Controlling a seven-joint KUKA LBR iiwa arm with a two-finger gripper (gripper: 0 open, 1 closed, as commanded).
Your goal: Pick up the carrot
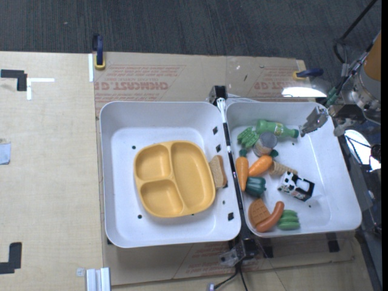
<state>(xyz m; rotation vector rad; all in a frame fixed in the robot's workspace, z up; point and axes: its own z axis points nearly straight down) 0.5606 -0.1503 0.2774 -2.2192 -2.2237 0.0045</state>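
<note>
I see the carrot [242,172] at the left wall of the right bin [339,211], a pepper [255,186] touching it. Likely light, hard, slick plastic; I'd pinch mid-body. The gripper [314,121] hovers far-right, jaws apparently spread, empty.

orange carrot [242,172] flat by right bin's left wall, green top upward

**Two bins, side by side on the desk**

We see a divided plate [174,179] in the left bin [115,223], a cracker [219,171] at its right edge. In the right bin [339,211], the carrot [242,172] lies along the left wall, a bottle [270,128] behind it, a sausage [270,217] nearer us. The tool [313,122] hangs over the far right corner.
</note>
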